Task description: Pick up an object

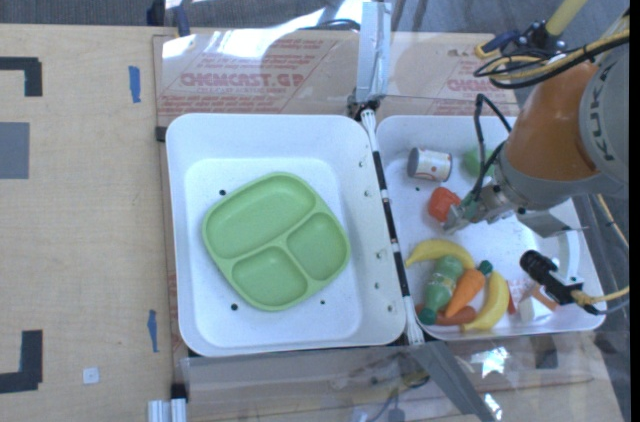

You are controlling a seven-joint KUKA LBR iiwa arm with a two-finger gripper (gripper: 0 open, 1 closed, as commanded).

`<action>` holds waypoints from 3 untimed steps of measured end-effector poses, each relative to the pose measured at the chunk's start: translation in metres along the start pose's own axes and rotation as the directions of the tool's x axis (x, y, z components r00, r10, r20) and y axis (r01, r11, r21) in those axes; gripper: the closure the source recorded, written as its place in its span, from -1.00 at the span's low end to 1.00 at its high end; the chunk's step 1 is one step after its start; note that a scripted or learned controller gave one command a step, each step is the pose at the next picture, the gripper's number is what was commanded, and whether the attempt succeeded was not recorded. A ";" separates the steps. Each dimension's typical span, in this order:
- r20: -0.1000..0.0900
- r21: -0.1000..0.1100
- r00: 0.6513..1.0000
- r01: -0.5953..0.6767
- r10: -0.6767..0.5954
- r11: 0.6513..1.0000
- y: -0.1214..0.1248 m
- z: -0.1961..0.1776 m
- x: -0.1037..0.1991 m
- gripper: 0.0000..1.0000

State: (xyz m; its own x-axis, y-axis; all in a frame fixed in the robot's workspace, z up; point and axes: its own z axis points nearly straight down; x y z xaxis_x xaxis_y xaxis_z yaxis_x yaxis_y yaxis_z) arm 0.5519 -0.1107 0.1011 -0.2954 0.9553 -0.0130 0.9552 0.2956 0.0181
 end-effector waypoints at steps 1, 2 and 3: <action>0.000 0.000 1.000 0.000 0.000 1.000 0.000 0.000 0.000 -1.00; -0.007 0.009 1.000 -0.003 0.004 1.000 0.041 0.013 -0.012 -1.00; -0.002 0.002 1.000 -0.006 0.006 1.000 0.042 0.001 -0.014 1.00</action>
State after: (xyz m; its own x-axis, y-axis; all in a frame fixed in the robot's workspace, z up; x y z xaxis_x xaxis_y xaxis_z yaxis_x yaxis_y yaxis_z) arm 0.5967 -0.1118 0.1009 -0.2901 0.9569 -0.0112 0.9568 0.2902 0.0157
